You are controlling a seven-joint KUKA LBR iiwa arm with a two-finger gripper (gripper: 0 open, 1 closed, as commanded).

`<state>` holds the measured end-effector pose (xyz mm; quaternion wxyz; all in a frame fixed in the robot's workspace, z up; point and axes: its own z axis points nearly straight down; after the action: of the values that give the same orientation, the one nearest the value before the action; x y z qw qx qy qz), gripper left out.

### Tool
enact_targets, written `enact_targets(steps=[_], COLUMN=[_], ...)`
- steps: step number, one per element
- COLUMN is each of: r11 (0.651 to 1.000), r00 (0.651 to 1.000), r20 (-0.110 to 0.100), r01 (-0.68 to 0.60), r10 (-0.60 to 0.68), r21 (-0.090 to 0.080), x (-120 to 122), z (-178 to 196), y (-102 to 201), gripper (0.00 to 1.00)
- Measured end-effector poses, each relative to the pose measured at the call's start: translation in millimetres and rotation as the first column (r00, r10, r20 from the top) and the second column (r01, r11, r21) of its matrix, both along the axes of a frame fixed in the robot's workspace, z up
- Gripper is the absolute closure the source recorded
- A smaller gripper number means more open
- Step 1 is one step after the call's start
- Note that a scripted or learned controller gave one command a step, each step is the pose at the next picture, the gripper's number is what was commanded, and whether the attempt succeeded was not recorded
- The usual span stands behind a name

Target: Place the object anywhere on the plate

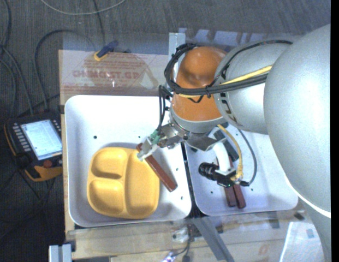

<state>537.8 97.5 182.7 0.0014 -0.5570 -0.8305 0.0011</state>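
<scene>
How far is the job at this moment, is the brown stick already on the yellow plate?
Not yet fully. Done: the gripper has reached the left bin, at the upper end of the brown stick. In hand: the stick lies slanted at the right edge of the yellow plate, its lower end on the bin floor. Left: to rest it on the plate and let go.

The arm (278, 86) covers most of the right bin (267, 201) and runs off the frame's right edge. A brown object (235, 196) there is partly hidden by cables (237, 162). At the claw (149, 148), the fingertips are too small to read against the brown stick (161, 171).
</scene>
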Motion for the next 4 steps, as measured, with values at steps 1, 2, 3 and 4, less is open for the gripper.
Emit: enact_targets(steps=[1, 2, 3, 4], r11=[0.89, 0.889, 0.922, 0.849], r00=[0.89, 0.889, 0.922, 0.849], r20=[0.002, 0.017, 0.0, 0.023], r01=[0.456, 0.457, 0.387, 0.527], r10=[-0.456, -0.457, -0.387, -0.528], r21=[0.0, 0.011, -0.004, 0.015], x=[-50.9, -49.0, -55.6, -46.1], z=[26.3, -81.3, -38.5, -87.9], y=[37.3, 91.9, 45.5, 110.4], gripper=[0.0, 0.0, 0.0, 0.0])
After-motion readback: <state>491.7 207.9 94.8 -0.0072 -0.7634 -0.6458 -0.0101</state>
